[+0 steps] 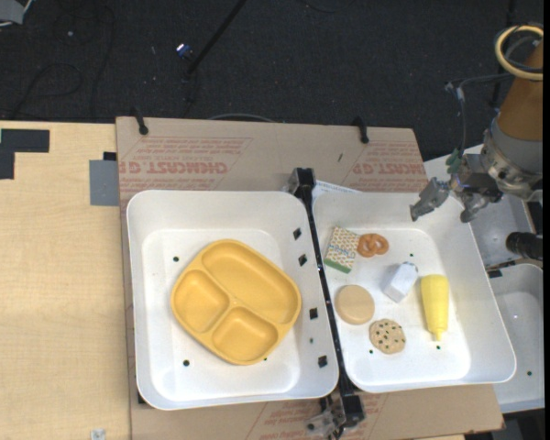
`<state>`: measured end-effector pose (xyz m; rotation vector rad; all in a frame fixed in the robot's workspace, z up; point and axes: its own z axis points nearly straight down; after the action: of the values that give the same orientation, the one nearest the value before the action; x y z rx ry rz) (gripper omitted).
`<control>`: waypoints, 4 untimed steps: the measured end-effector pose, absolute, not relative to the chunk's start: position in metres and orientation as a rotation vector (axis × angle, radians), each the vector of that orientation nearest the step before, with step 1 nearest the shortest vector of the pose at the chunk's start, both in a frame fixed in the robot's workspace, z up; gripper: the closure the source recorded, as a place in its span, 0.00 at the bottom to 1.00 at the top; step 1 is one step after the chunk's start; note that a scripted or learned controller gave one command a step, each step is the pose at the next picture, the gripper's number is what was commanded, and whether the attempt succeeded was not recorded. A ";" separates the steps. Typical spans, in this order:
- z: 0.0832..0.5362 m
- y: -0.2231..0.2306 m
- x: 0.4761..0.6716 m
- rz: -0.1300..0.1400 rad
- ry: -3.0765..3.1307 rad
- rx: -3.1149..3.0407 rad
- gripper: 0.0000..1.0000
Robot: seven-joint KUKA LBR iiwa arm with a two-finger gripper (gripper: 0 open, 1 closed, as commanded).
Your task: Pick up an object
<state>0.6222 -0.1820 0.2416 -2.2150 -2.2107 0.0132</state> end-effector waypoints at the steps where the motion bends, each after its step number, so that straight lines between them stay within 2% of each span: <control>1: 0.250 -0.182 0.625 0.001 -2.222 -2.221 0.00; 2: 0.188 -0.183 0.629 0.007 -2.218 -2.217 0.00; 3: 0.123 -0.182 0.626 0.007 -2.216 -2.217 0.00; 4: 0.087 -0.181 0.626 0.004 -2.219 -2.219 0.00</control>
<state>0.6261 -0.1813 0.0873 -2.2191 -2.2190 0.0041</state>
